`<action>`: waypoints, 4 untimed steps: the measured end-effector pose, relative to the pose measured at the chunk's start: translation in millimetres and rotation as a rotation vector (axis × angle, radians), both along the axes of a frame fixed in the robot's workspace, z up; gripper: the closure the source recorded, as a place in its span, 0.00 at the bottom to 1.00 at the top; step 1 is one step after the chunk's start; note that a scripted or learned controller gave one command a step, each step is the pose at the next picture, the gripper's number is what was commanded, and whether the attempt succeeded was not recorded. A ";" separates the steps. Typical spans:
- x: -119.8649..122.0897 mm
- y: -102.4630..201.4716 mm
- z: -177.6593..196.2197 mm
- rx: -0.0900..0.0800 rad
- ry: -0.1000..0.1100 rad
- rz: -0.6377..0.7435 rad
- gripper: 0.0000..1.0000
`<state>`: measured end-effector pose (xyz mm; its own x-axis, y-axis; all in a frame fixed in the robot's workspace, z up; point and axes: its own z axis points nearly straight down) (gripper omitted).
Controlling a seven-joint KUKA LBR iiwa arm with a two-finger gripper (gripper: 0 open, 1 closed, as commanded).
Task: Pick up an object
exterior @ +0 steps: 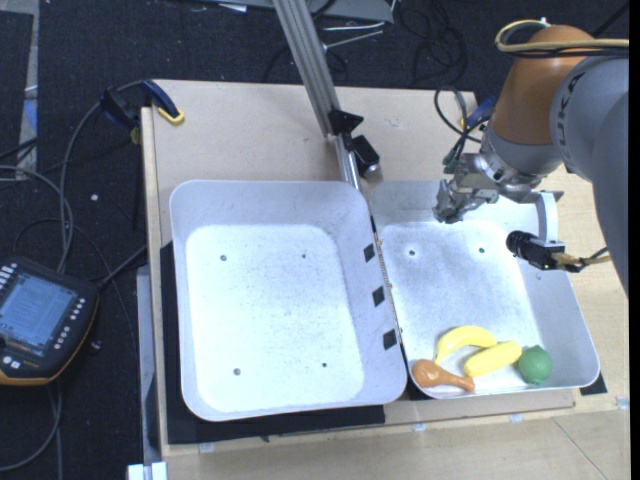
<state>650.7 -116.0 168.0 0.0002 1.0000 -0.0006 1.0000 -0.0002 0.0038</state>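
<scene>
Jaws' spread impossible to tell at the gripper (452,208), poised over the far edge of the right bin (560,298). Near its front wall: yellow banana (468,340), orange spoon (440,375), green lime (535,365).

The tan bench (250,133) bears two white bins (265,293) (480,278) side by side.
</scene>
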 end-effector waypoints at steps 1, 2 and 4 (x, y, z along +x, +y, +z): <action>-3.1 -5.0 44.5 0.000 0.000 0.000 1.00; -2.6 -5.0 74.5 0.000 0.001 0.000 1.00; -56.4 91.2 85.0 0.002 0.003 0.004 1.00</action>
